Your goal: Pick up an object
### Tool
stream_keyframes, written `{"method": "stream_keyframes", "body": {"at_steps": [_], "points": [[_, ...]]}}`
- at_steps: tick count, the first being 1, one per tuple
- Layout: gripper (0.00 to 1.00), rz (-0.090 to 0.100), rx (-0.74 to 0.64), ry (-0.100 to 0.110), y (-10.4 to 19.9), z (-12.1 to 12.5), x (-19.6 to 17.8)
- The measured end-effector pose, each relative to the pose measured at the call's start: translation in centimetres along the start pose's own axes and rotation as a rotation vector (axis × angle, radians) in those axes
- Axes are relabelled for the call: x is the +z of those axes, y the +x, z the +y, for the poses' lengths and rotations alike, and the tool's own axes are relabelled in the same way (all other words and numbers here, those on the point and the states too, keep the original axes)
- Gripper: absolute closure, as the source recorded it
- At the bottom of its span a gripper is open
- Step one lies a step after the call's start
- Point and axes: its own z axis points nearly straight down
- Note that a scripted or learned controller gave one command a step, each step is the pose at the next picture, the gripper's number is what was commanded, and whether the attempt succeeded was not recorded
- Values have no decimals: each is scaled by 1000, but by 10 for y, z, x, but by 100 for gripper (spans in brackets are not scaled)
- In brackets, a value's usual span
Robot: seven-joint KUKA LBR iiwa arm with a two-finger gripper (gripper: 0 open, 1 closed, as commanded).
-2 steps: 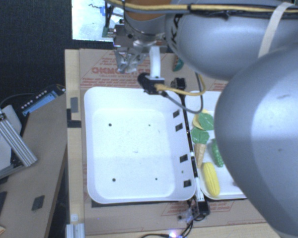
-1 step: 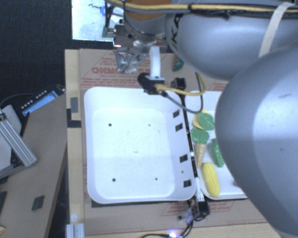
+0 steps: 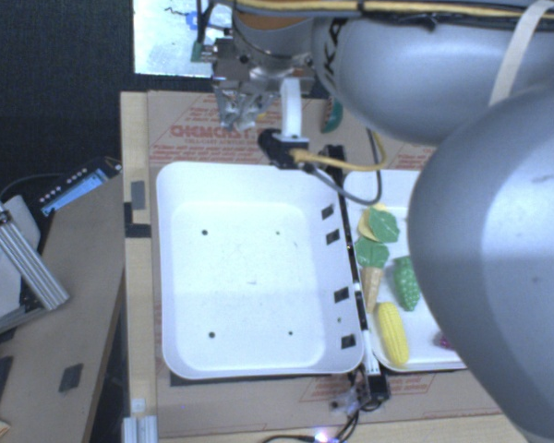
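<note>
My gripper (image 3: 243,109) hangs high over the brown cardboard just behind the back rim of the left bin (image 3: 171,247), and I see nothing in it. The right bin (image 3: 415,363) holds a yellow corn cob (image 3: 392,333), a green bumpy piece (image 3: 406,282), a cone with a green top (image 3: 371,268) and a pale green leafy piece (image 3: 381,224). A small pink thing (image 3: 440,341) peeks out beside the arm. The grey arm (image 3: 462,155) hides most of the right bin.
A black divider with clips (image 3: 343,257) runs between the bins. A teal object (image 3: 332,113) shows behind the wrist. Black and yellow cable (image 3: 332,162) dangles near the left bin's back right corner. Aluminium rails (image 3: 18,257) lie off the bench at left.
</note>
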Motion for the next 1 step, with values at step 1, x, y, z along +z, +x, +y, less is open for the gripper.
{"method": "stream_keyframes", "body": {"at_steps": [1], "points": [[100,0,0,1,0,0,0]]}}
